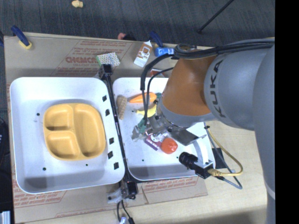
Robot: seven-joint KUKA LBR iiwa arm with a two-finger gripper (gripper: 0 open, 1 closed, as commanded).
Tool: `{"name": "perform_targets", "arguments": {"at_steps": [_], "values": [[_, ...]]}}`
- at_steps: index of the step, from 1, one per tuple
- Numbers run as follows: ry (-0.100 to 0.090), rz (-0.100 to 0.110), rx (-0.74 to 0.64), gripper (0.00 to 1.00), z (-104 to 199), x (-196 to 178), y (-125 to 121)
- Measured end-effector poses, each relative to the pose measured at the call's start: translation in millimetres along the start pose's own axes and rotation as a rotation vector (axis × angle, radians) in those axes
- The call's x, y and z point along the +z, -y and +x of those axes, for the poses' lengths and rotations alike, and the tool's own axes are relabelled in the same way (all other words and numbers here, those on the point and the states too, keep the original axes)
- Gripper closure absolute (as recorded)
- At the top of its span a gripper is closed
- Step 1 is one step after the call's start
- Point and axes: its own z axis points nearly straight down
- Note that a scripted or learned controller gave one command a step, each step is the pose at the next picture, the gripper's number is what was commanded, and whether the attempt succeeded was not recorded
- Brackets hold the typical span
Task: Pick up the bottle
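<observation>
The grey and orange arm covers most of the right bin [140, 171]. My gripper [142, 130] hangs low over the bin's middle, among small items. Just right of it lies a small object with a purple body [153, 143] and a rounded red end [169, 146], which looks like the bottle on its side. It lies beside the gripper, not visibly held. A green scrap [140, 124] sits right at the gripper's tip.
An orange and yellow toy [141, 98] and a waffle cone [122, 105] lie at the back left of the right bin. The left bin [28, 171] holds a yellow divided plate [74, 130]. Small packets [143, 55] lie on the cardboard behind the bins.
</observation>
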Motion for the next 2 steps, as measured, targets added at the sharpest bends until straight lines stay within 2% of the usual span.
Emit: {"name": "perform_targets", "arguments": {"at_steps": [1, 2], "values": [[0.001, -0.001, -0.439, 1.0, 15.5, 39.4, -5.1], [0.004, -0.003, -0.616, 1.0, 96.7, -12.4, -29.6]]}}
